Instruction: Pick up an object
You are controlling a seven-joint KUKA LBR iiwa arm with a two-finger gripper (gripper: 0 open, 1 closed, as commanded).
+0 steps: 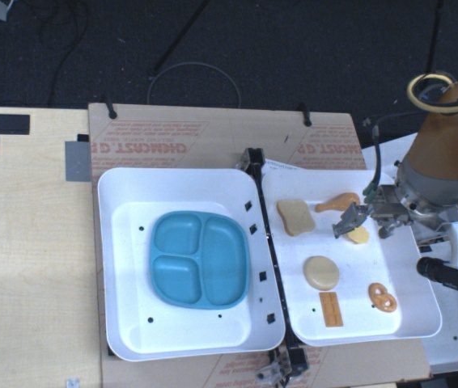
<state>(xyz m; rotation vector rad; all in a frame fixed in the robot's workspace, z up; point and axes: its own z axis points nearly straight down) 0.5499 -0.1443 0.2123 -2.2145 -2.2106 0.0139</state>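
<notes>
We see the hand (357, 221) low over the upper right of the right bin (423, 326), its two dark fingers (346, 223) spread apart with nothing between them. Just beside the fingers lies a small yellow piece (359, 235), touching or nearly touching them; we cannot tell which. Above it sits an orange drumstick-shaped piece (339, 203), and to its left a tan bread slice (295, 217). Lower in the same bin rest a round tan cookie (322, 272), a brown rectangular bar (331, 309) and a small pretzel (382, 297). The left bin (120, 217) holds a blue divided plate (199, 259) at the frame's centre. Both bins sit on the bench (27, 257).
</notes>
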